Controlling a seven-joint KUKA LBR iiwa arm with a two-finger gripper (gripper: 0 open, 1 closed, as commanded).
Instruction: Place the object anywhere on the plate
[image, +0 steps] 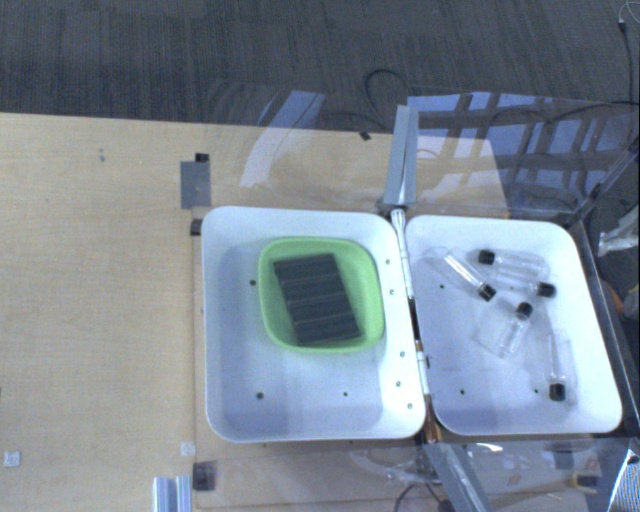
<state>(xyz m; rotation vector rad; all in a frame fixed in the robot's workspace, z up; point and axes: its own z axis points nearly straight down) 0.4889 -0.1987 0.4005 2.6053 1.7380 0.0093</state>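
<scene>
- The left bin (230, 400) sits on the wooden bench (90, 300) and holds a green plate (272, 262) in its upper half.
- A dark ribbed slab (316, 298) lies flat in the middle of the plate, inside its rim and turned slightly askew. It may be an item already delivered or an insert of the plate; I cannot tell which.
- The right bin (470, 405) touches the left one along their shared wall. It holds a loose scatter of clear vials with black caps, among them one near the top left (463, 271), one at the centre (505, 335) and one by the right wall (556, 365).
- The vials lie on their sides, some close together at the top, and the one by the right wall is apart from the others.
- Judgement: if a vial is the object, the step in hand is the pick, not yet begun.
- Whether the gripper is spread or pressed together cannot be told here.
- The next move likely calls for coming down over a vial that lies alone, across its narrow body. It then has to be carried left over the shared wall to the plate.
</scene>
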